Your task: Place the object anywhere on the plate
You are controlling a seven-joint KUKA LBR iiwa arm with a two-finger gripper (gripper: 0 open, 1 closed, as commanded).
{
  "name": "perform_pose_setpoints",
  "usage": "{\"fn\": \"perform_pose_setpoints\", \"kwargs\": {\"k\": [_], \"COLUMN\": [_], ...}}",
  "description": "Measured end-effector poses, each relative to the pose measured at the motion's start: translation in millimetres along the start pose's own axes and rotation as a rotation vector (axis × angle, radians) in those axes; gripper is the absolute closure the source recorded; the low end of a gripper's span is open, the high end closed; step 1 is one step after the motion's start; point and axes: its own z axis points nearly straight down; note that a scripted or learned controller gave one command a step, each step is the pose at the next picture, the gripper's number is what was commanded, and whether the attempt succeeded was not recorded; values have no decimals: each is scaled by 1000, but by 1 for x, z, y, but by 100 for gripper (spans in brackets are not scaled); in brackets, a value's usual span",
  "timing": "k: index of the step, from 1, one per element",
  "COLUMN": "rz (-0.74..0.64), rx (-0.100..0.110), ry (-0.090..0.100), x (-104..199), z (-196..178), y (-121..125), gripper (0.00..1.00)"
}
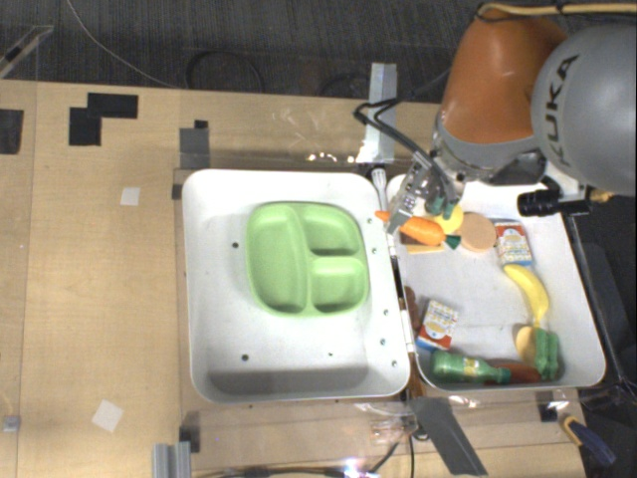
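Observation:
A green divided plate [306, 257] lies in the left white bin [214, 297]. My gripper [403, 212] hangs low over the left edge of the right bin [587, 337], just right of the wall between the two bins. An orange toy carrot [423, 231] lies right at the gripper's tip, touching or nearly touching it. I cannot make out whether the carrot is gripped. The plate has nothing on it.
The right bin also holds a yellow piece [452, 222], a tan round disc [478, 234], a small printed packet [514, 246], a banana [530, 292], a small carton [437, 324] and a green bottle [468, 368]. The grey and orange arm [518, 78] overhangs the bin's back.

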Motion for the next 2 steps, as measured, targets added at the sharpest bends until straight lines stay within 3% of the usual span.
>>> {"fn": "perform_pose_setpoints", "kwargs": {"k": [1,2], "rz": [-502,-501], "rx": [-2,-3], "ry": [2,1], "x": [30,29], "z": [43,42], "y": [2,2], "gripper": [100,0]}}
